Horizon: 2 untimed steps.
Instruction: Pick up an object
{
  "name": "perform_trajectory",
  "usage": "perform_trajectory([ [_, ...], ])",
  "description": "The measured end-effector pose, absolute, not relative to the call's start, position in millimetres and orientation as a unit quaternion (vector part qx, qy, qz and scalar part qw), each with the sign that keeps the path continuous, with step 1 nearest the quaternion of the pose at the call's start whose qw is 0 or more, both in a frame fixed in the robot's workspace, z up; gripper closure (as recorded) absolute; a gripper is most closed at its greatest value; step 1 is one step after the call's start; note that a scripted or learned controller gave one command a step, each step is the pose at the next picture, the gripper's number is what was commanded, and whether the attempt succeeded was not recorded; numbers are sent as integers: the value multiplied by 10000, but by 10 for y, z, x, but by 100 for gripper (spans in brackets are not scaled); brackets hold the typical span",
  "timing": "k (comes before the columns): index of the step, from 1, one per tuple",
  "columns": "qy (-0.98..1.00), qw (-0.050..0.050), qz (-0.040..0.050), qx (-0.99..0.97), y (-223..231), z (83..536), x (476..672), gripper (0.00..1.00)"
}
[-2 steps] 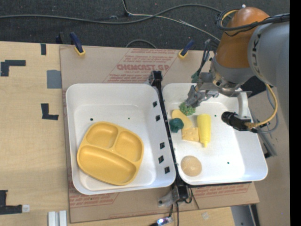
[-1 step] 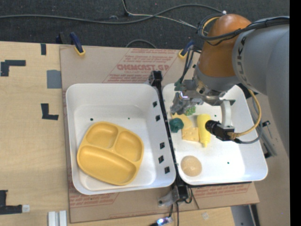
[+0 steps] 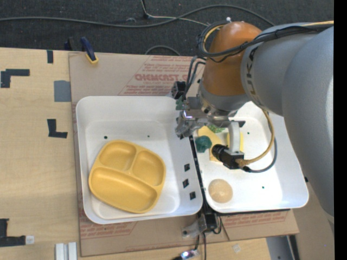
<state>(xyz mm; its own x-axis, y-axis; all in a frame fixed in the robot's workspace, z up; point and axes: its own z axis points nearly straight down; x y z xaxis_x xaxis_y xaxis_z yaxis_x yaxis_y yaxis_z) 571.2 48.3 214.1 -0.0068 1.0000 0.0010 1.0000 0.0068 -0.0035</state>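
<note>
Centring over the teal piece [image 3: 203, 143], which lies just beside the hand [image 3: 188, 123] in the right bin [image 3: 274, 191], looks the surest way to a grasp; the hand should keep off the bin's wall as it drops. A beige lump [image 3: 220, 190] lies farther off. The arm [image 3: 282, 69] leans in steeply, wrist low; whether the hand is released or clenched cannot be told.

A divided plate [image 3: 127, 175] lies in the left bin [image 3: 81, 108], toward its front-left corner. A ball [image 3: 220, 190] rests near the right bin's [image 3: 293, 200] front-left corner.
</note>
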Motion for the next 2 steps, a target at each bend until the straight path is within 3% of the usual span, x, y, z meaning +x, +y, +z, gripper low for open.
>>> perform_trajectory([
  [1, -7095, 16, 10, -7047, 1032, 2069, 5611, 100],
  [2, -7081, 9, 11, -7061, 1001, 2072, 5617, 0],
])
